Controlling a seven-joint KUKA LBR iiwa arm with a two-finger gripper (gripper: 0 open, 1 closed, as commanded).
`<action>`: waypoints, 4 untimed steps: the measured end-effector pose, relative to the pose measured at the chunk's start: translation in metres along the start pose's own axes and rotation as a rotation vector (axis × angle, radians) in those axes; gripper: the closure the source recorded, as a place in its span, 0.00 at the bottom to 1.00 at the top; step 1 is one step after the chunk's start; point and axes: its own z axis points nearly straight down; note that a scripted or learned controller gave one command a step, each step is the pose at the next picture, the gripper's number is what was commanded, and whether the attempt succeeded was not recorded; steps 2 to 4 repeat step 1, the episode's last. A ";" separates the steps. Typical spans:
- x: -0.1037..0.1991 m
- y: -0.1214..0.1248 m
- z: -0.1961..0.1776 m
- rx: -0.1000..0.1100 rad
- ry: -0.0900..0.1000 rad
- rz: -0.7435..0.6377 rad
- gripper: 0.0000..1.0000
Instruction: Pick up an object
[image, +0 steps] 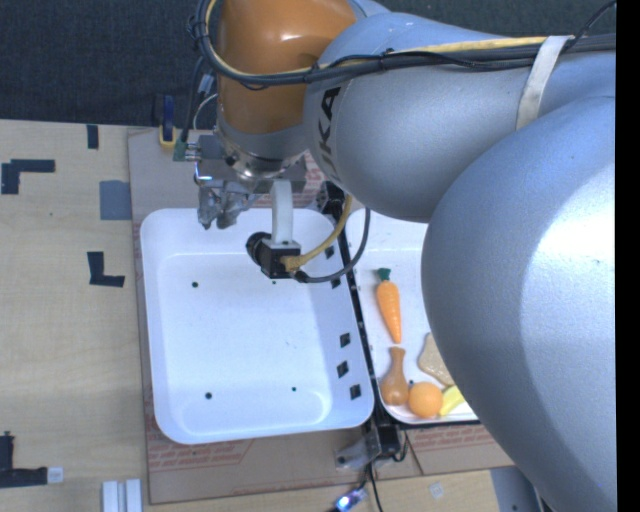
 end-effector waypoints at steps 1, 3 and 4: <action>0.000 -0.009 -0.105 -0.008 0.002 0.000 1.00; 0.000 -0.009 -0.105 -0.008 0.002 0.000 1.00; 0.000 -0.009 -0.105 -0.008 0.002 0.000 1.00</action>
